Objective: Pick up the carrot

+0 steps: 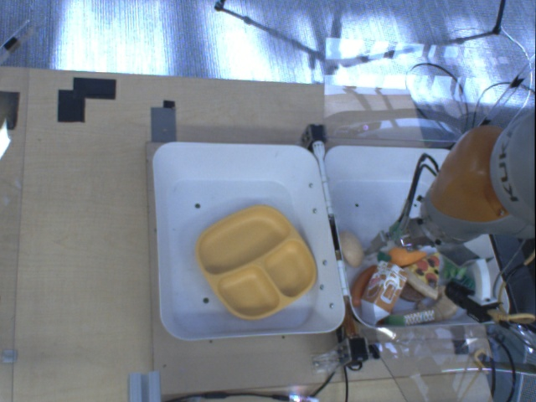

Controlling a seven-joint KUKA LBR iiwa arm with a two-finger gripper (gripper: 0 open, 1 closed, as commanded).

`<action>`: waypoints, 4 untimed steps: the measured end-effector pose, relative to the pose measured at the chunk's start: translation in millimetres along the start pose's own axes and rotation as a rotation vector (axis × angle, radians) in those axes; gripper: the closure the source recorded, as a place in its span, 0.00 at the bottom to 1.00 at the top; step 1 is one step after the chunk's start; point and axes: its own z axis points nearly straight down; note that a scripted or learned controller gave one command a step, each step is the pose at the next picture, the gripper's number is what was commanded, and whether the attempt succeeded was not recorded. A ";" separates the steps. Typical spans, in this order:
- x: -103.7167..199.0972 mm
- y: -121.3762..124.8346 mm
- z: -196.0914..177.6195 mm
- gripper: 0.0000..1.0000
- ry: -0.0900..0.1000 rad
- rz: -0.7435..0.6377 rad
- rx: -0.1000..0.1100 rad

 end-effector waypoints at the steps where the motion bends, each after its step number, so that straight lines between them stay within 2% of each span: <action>1: 1.3 4.2 -11.8 1.00 0.001 -0.003 -0.008; 2: 57.9 27.8 -97.0 1.00 0.006 0.203 0.010; 3: 2.9 37.9 -0.2 1.00 0.005 -0.053 0.010; 4: 2.9 37.9 -0.2 0.00 0.004 -0.052 0.010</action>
